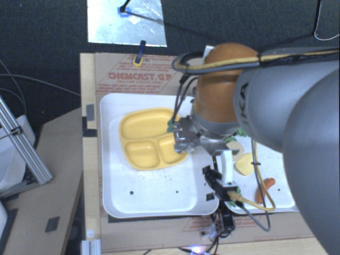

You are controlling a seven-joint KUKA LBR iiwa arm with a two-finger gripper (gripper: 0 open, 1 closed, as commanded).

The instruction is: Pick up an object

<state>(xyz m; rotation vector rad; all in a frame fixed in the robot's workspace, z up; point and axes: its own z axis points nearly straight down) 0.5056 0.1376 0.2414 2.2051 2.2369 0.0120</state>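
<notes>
Where hand (179,138) hangs, yellow tray (149,137) touching.

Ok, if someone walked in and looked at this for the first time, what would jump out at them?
The grey arm with its orange band fills the right side, reaching over the two white bins. Next is the yellow divided tray in the left bin, with the pincer at its right edge. In the right bin, partly behind the arm, lie a pale yellow piece and an orange one.
</notes>
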